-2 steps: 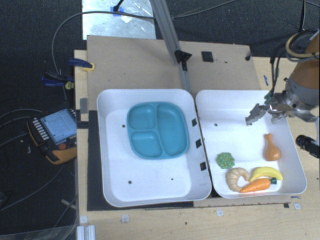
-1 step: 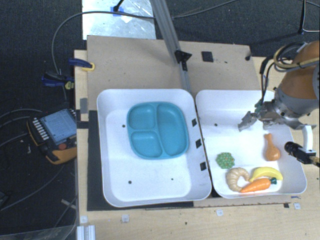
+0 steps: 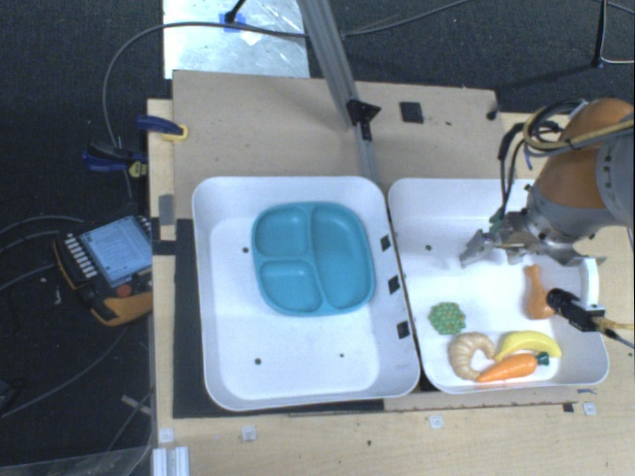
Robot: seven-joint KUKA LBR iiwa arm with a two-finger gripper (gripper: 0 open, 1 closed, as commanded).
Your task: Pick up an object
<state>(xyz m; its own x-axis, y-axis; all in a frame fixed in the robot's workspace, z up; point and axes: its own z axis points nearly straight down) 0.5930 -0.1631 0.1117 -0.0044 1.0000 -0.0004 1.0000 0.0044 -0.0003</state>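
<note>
A brown table (image 3: 298, 117) is seen carrying two white bins. A blue divided plate (image 3: 313, 258) lies in the left bin (image 3: 228, 365). In the right bin (image 3: 437, 216), a green cluster (image 3: 447, 316), croissant (image 3: 470, 350), carrot (image 3: 507, 368), banana (image 3: 528, 343) and an orange piece (image 3: 537, 294) are gathered near the front. The gripper (image 3: 488, 243) is poised over the bin's rear; whether it is released or clenched cannot be told.

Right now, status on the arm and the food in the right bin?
Gripper low over right bin, nothing seen held. Peas, croissant, banana, carrot lying untouched. Nothing blocking them.
</note>
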